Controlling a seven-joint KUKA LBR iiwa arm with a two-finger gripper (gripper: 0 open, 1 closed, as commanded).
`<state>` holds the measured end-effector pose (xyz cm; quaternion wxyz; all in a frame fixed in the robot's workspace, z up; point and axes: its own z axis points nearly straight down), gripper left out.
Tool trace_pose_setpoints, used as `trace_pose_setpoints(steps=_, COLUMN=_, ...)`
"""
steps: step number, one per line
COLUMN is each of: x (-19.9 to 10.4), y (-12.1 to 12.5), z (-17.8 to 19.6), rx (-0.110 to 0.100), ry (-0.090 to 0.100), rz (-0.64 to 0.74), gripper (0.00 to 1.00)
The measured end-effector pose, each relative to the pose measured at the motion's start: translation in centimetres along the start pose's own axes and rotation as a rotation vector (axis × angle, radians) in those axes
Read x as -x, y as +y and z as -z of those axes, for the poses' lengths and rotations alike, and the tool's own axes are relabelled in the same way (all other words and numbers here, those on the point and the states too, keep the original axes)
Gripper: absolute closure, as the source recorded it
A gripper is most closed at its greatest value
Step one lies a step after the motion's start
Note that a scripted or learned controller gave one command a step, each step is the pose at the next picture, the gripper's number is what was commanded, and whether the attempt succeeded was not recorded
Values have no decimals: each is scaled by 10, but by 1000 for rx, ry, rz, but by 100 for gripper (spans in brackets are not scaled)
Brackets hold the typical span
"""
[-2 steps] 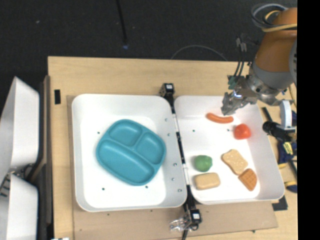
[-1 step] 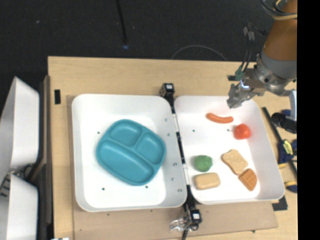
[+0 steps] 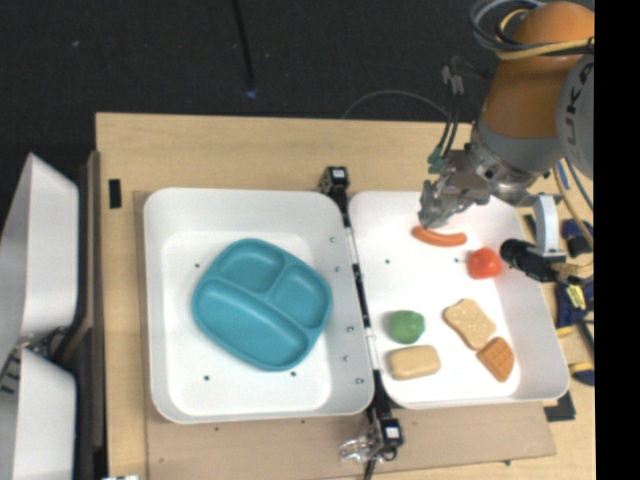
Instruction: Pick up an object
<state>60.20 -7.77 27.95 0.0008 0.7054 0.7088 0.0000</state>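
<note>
Single frame, overhead slanted view; wooden bench (image 3: 120, 158) carries two shallow white bins side by side, touching along a black-clipped seam.

Left bin (image 3: 165, 368): one teal divided plate (image 3: 262, 303), three compartments, lying flat and slightly rotated, roughly central in the bin; nothing on the plate.

Right bin (image 3: 385, 218): six small items. Orange-red sausage-shaped piece (image 3: 439, 235) near the far edge, lying roughly level across the view; red rounded piece (image 3: 485, 263) to its right and a little nearer, apart from it; green rounded piece (image 3: 404, 325) toward the bin's left side; tan bread-roll shape (image 3: 413, 361) just in front of the green one, very close, contact uncertain; pale cracker-like slice (image 3: 469, 322) to the right of the green piece; darker orange-brown slice (image 3: 497, 358) just beside the cracker's near corner, possibly touching.

Arm enters from the right, orange band above a grey wrist; gripper (image 3: 438, 211) is low over the far part of the right bin, directly above and just behind the sausage-shaped piece; tips look close to it, contact not resolvable; finger state cannot be told from this angle; no item visibly between them.

Black cable lies on the dark floor beyond the bench.
</note>
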Motion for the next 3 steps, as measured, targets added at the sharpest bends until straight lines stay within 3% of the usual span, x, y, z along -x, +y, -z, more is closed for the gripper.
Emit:
trace_pose_setpoints(steps=1, x=-52, y=-4, z=-17, rx=-1, ry=0, rz=0, gripper=100)
trace_pose_setpoints(steps=3, x=-149, y=-5, z=-16, rx=-1, ry=2, rz=2, gripper=100)
